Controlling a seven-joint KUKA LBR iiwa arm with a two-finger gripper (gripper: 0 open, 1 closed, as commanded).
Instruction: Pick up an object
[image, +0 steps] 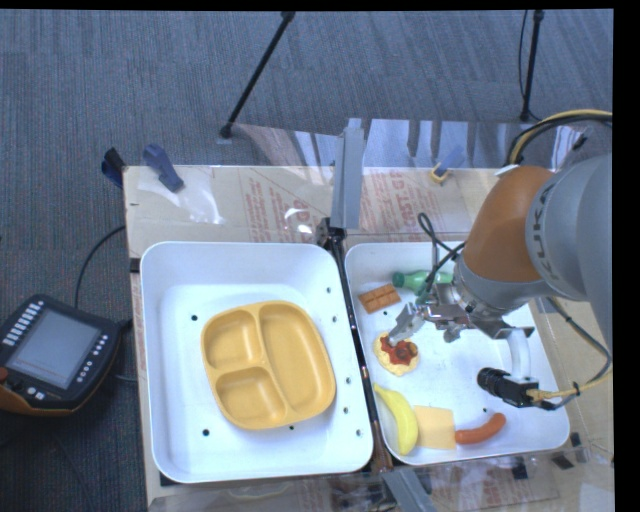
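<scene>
While the gripper (412, 322) hung in the right bin (548, 425), just above a small round pizza (397, 354), I could not tell how its fingers stood. That pizza was pale yellow with red topping. Near the pizza lay a brown cracker (379, 298), a green bottle (412, 280), a banana (398, 418), a cheese wedge (434, 427) and a sausage (481, 430). A yellow divided plate (267, 364) sat in the left bin (175, 290).

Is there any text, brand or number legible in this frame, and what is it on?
"KU": the start of a vertical brand name on the grey arm; the rest is cut off.
Red print on the clear sheet behind the bins: mirrored and blurred, unreadable.
Handheld pendant screen: too small to read.
</scene>
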